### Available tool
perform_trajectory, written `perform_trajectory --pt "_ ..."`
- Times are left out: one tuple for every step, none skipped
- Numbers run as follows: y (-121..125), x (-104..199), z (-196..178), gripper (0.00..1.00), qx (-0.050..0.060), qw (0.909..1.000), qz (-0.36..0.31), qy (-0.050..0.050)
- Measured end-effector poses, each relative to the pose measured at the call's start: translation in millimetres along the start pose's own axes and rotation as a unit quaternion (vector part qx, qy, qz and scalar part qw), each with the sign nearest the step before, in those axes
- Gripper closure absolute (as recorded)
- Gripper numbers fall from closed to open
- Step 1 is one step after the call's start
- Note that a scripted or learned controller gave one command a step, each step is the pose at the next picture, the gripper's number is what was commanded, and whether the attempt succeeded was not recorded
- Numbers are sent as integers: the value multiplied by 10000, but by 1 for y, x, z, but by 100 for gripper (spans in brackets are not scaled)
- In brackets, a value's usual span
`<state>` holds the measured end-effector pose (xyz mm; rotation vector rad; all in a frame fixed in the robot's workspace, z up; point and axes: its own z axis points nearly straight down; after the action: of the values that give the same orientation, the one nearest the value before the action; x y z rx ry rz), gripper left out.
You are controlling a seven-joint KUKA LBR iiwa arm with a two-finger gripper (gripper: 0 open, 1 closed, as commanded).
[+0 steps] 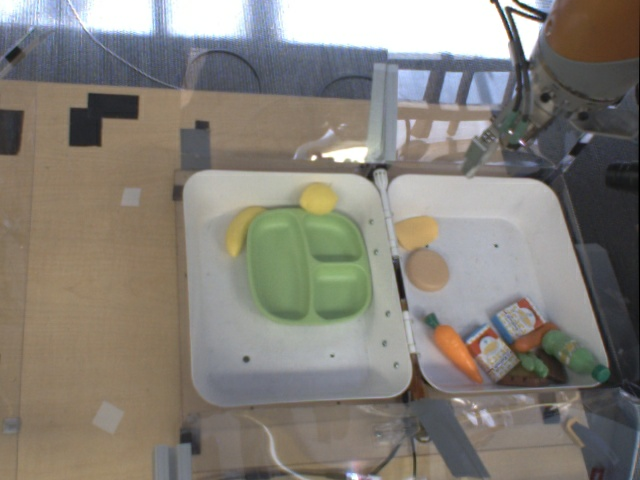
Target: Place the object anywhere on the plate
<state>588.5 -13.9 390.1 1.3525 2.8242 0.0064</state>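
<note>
Gripper [480,154] hangs at the upper right, above the back rim of the right bin [520,190], on the grey arm [590,28] with its orange band; whether the fingers are apart or together I cannot tell (they are small and blurred). Well apart from it, in the left bin [215,358], lies the green plate [307,266] with 3 compartments, a banana [238,230] touching its left edge and a lemon [319,199] at its back edge. In the right bin, nearer the gripper, sit a yellow piece [416,232] and a tan round piece [429,269]; a carrot [455,352] and 2 small cartons [503,337] lie at the front.
</note>
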Motion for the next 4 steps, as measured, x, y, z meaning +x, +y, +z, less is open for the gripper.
perform_trajectory --pt "-3 91 76 100 34 9995 309 42" --pt "17 157 139 100 34 9900 1413 33" --pt "88 49 51 100 -8 9882 1534 4" --pt "96 97 131 100 53 9767 2147 35"
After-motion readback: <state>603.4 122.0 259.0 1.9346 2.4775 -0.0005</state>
